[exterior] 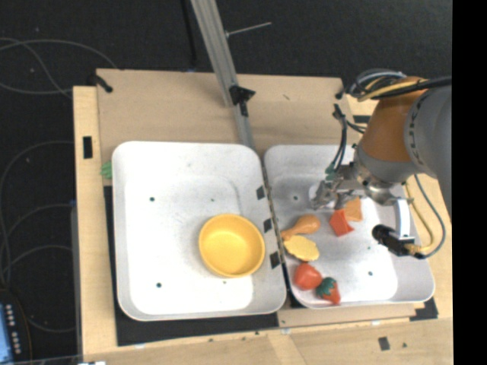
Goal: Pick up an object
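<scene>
Tan bench (175, 112) with two white bins, left (137, 204) and right (380, 280), side by side.

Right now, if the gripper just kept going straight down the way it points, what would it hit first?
Probably the orange block beside the gripper, or bare floor of the right bin next to it. Depth is hard to judge from above, so the gripper may just miss the block.

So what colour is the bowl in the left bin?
Yellow; the bowl shows best in the camera view.

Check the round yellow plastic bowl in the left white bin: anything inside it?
Nothing shows inside the round yellow plastic bowl; its visible interior is bare yellow. Whatever lies under it on the left white bin is covered.
</scene>
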